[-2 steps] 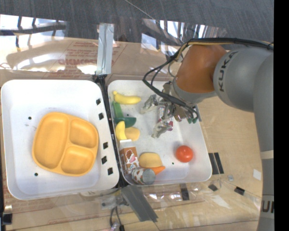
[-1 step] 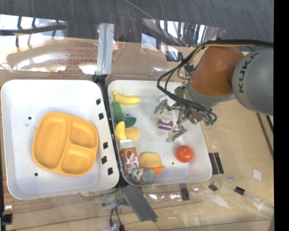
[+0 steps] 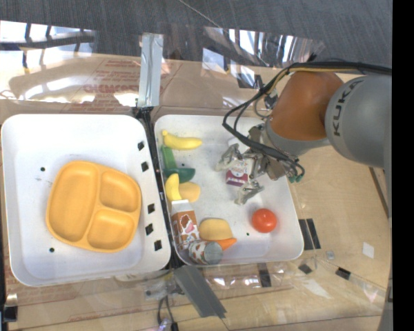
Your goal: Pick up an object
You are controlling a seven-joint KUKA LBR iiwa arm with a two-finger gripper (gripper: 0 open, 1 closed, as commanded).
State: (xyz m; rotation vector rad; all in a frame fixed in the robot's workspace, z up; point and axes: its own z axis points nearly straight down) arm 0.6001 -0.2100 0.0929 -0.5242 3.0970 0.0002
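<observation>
My gripper (image 3: 238,176) reaches down into the middle of the right bin (image 3: 290,216). Its two metal fingers (image 3: 228,158) stand apart, one toward the bin's back and one toward its front. A small maroon and white packet (image 3: 235,178) lies between them on the bin floor, and I cannot see the fingers pressing on it. The gripper is open. A red tomato (image 3: 264,220) lies just in front of it, to the right.
Along the right bin's left wall lie a banana (image 3: 182,142), a green piece (image 3: 170,160), a yellow piece (image 3: 172,186), a brown box (image 3: 185,225), a yellow fruit (image 3: 214,227) and a can (image 3: 206,252). The left bin (image 3: 27,143) holds a yellow divided plate (image 3: 94,205).
</observation>
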